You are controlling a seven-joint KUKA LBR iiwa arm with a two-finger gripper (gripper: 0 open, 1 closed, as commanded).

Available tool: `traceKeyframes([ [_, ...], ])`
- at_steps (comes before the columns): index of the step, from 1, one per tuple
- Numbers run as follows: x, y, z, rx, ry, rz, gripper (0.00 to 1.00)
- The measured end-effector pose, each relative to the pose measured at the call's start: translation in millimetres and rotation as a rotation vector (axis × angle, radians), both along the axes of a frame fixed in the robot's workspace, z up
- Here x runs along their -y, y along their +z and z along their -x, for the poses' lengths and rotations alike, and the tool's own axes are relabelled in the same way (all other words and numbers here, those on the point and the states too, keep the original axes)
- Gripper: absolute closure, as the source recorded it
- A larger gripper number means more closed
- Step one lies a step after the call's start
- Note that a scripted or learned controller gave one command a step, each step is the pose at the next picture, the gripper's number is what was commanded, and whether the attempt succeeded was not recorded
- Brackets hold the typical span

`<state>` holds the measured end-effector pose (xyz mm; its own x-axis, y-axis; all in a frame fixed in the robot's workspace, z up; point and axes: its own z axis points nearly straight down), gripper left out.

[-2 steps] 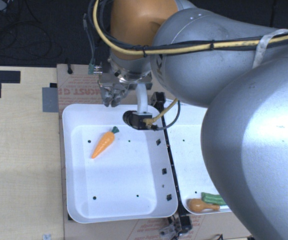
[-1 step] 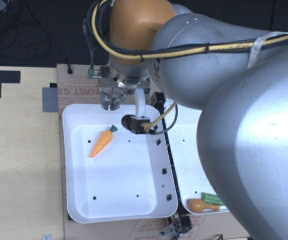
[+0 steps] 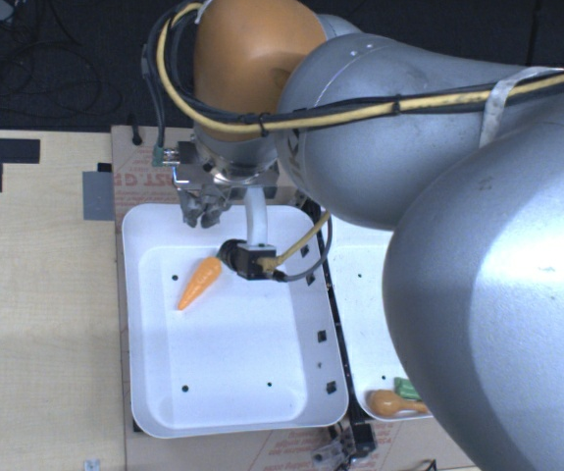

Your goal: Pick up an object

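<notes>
While the gripper is hanging over the bin, grip state unclear, the carrot is lying diagonally, tip pointing lower-left.

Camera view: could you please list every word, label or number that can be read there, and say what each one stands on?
Red print on the cardboard, by the left bin's far corner: too blurred to read.
Red print on the cardboard by that bin's near edge: too small and blurred to read.
Carrot and arm: no text on either.
</notes>
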<state>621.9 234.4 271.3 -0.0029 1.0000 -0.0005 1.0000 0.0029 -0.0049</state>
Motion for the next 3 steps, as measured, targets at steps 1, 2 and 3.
traceKeyframes([
  [1, 1, 0, -1, 0.001, 0.0, 0.001, 0.0],
  [2, -3, -172, -18, -0.011, -0.001, 0.006, 0.0],
  [3, 31, -155, 72, -0.008, -0.007, 0.003, 0.0],
])
